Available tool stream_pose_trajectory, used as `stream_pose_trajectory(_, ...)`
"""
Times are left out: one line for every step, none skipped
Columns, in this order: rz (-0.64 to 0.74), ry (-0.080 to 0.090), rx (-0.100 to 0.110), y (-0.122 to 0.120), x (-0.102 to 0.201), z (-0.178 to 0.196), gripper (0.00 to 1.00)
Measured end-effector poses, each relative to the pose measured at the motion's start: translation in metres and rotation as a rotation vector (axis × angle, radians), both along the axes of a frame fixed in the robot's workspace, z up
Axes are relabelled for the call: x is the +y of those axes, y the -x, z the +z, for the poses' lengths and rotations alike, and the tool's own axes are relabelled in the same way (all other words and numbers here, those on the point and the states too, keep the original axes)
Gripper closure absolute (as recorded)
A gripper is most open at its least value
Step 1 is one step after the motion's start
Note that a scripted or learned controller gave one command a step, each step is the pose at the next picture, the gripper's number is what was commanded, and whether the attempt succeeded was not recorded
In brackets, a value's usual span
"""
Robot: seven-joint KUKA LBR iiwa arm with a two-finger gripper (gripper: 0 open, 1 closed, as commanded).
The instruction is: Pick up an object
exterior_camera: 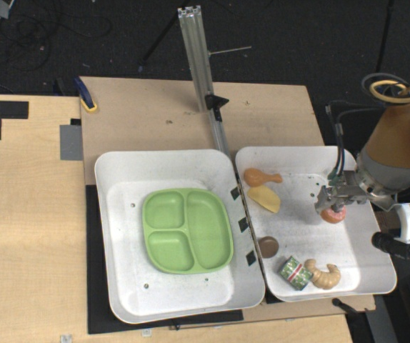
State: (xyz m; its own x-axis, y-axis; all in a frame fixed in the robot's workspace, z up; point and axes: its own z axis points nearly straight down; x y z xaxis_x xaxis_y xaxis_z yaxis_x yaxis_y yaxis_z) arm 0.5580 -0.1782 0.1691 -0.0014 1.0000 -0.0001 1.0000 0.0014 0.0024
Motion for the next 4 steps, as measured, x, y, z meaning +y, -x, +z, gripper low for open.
stream_pose_trajectory(0.0,0.001,-0.002,0.001,-0.002,0.063,1.0)
stream_pose_trajectory(0.001,0.0,0.003,0.001,-0.003,0.066,1.0)
stream_pose_trajectory(0.002,-0.002,0.006,0.014,0.041,0.072,1.0)
stream_pose_trajectory(0.004,-0.003,0.005,0.02,0.096,0.078,1.0)
